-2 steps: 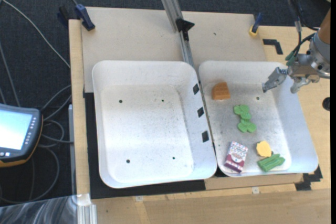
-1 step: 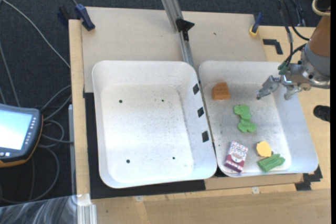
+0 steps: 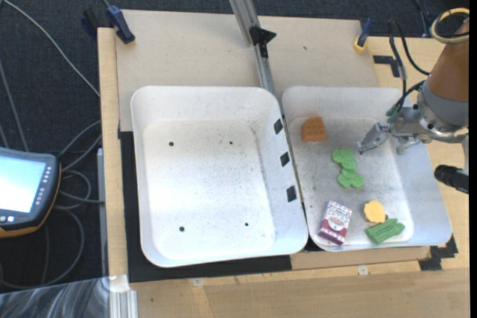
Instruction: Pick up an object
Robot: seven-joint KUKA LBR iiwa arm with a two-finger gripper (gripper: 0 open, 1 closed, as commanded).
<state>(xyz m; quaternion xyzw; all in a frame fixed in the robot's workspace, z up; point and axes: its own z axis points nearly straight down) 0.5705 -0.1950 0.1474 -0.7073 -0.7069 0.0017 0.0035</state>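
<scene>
My gripper [image 3: 386,139] hangs over the right part of the right bin [image 3: 417,182], fingers spread open and nothing between them. To its left lies an orange-brown block [image 3: 314,129]. Below and left of the fingers sits a green knobbly toy [image 3: 346,167]. Near the bin's front edge are a small red-and-white packet [image 3: 336,222], a yellow piece [image 3: 374,211] and a green ridged piece [image 3: 385,230].
The left bin [image 3: 205,175] stands beside the right one, with black clips on the shared rim. A metal pole [image 3: 242,4] slants up from the back. A tablet [image 3: 22,190] lies off the bench at the left.
</scene>
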